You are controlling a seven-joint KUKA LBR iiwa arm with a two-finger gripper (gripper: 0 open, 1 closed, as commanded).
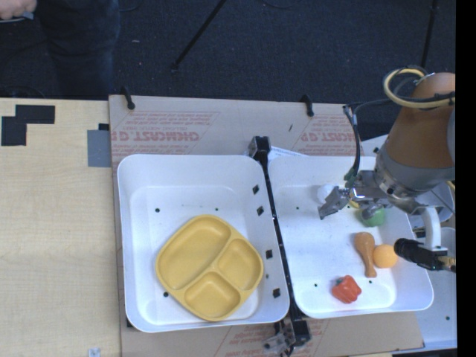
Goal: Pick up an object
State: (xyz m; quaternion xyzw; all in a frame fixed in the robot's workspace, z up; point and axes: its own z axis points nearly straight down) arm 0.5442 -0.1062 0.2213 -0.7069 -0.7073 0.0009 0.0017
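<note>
I am reaching in from the right of the frame, and my gripper (332, 203) is hanging low over the upper middle of the right bin (312, 285), just left of a small green object (373, 216) that my wrist is partly hiding. From this angle I cannot tell how the tool is set, and I am seeing nothing held in it. The candidates are lying in the lower right of that bin: a tan drumstick-shaped toy (365, 251) with an orange ball (384, 256) touching its right side, and a red pepper-like toy (346, 289) lying apart, nearer the front wall. The left bin (141, 199) is holding a yellow divided plate (209, 267), which I am judging too wide and flat to grip. I am expecting these toys to be light, hard plastic, smooth and apt to slip or roll. The drumstick looks easiest: I would be closing across its narrow shaft, not the rounded head. The ball would likely squirt away; the pepper should be taken across its middle.
</note>
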